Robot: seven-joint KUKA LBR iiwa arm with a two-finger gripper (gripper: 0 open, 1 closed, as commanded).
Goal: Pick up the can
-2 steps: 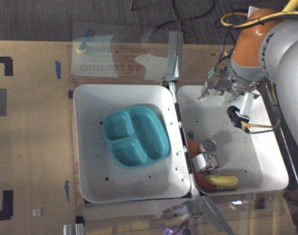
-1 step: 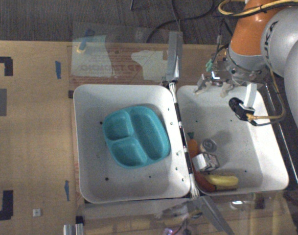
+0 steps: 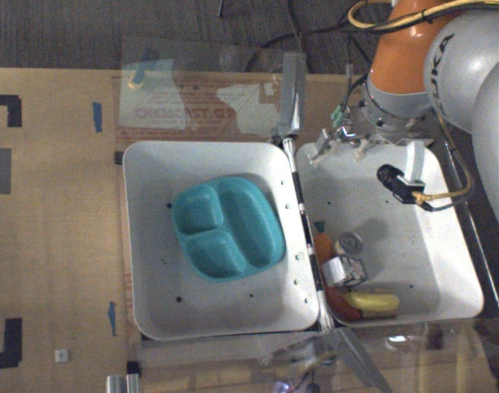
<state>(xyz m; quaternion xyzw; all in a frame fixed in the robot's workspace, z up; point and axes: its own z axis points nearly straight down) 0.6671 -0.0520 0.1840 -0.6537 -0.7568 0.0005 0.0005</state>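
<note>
Hovering at twelve o'clock over the right bin (image 3: pixel 446 244), the fingers (image 3: pixel 341 142) hang spread with nothing between them; the can (image 3: pixel 348 243) stands well apart, toward six o'clock, crowded against the banana (image 3: pixel 374 303).

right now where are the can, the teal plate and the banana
can (image 3: pixel 345 269): camera view, on its side wall, lying in the right bin
teal plate (image 3: pixel 227 228): camera view, on the ridge between its compartments
banana (image 3: pixel 374 303): camera view, on the middle of its yellow peel
</note>
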